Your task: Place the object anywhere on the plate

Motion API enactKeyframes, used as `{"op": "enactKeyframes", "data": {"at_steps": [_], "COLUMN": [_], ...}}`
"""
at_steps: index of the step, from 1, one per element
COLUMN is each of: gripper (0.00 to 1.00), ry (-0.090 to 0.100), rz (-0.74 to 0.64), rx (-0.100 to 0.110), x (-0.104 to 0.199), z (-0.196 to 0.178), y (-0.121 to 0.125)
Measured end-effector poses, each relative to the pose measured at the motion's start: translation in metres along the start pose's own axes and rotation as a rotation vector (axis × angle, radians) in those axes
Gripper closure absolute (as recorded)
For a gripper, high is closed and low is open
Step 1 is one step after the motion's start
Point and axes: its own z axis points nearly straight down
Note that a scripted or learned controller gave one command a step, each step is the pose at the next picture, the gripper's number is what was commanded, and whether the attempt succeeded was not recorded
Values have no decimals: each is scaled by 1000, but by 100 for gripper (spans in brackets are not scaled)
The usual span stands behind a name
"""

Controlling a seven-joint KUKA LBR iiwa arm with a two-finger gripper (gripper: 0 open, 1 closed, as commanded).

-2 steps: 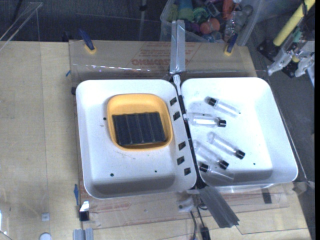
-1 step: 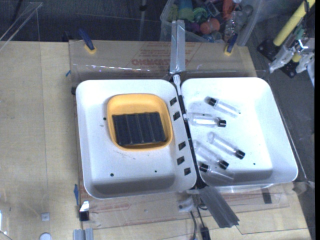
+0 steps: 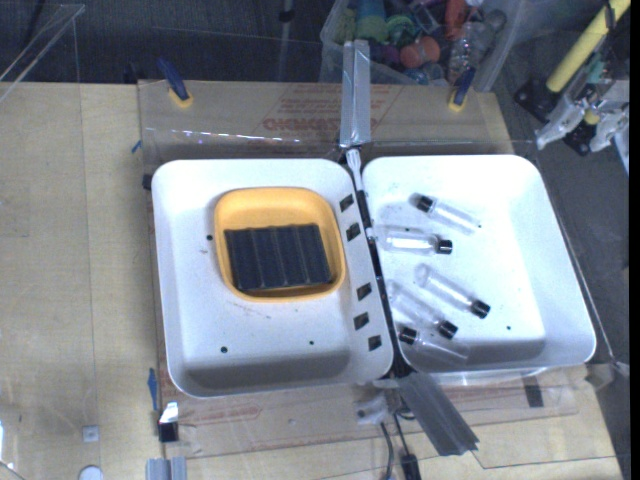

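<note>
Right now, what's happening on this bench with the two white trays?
Nothing is being handled at this moment. The left bin holds a yellow plate with a dark ribbed rack lying on it. The right bin holds several clear tubes with black caps, scattered mostly along its left side, near the divider. The job is to put one of them on the plate; none of the tubes is there yet, so that step is not yet done.
</note>
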Motion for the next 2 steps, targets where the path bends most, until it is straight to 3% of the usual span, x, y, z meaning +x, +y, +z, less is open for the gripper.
{"op": "enactKeyframes", "data": {"at_steps": [1,2], "gripper": [0,0], "ry": [-2,1], "rz": [-14,33], "rx": [-3,1], "x": [0,0], "z": [-8,20], "y": [-3,0]}}
